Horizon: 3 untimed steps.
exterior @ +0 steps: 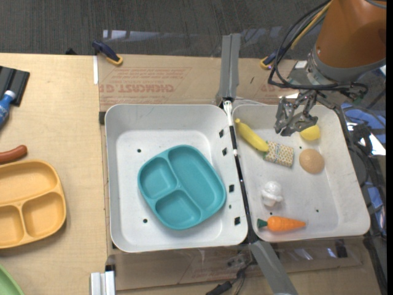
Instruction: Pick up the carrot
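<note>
The carrot (286, 224) lies flat near the front edge of the right bin (347, 217), well apart from the hand (292, 125) and toward the viewer from it; its long axis runs across the bin, with the green-topped end pointing toward the left bin (123, 226) and the orange tip pointing the other way. The hand hangs over the back part of the right bin, and whether it is spread or closed cannot be told; nothing is seen in its grasp. Just beside the hand, on the arm's side, sits a yellow lemon (311, 133). On the hand's other side lies a banana (251, 136), slanted. Nearer the viewer than the hand are a small speckled block (280, 154) and a tan egg (311, 161). Between those and the carrot rests a small white object (271, 193), close to the carrot's green end. The left bin holds a teal divided plate (180, 186). Far off on the worktop (55, 97) lies an orange divided plate (27, 204).
</note>
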Each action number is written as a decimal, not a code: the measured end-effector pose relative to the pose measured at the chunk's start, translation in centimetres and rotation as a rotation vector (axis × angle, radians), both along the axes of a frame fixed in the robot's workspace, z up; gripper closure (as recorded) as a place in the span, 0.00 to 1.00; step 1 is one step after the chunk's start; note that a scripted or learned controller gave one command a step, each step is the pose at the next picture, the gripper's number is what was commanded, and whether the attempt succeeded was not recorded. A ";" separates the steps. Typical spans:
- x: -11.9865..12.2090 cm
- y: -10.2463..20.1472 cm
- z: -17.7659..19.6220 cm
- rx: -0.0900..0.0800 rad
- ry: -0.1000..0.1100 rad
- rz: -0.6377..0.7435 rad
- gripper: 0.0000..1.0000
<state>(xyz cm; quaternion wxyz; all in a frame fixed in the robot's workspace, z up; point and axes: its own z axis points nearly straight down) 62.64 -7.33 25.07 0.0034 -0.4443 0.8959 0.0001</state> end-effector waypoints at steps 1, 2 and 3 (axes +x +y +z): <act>1.5 0.3 0.2 -0.001 0.000 0.520 1.00; -6.5 -8.2 -1.1 -0.002 0.003 0.538 1.00; -4.6 2.2 -0.8 -0.001 0.001 0.611 1.00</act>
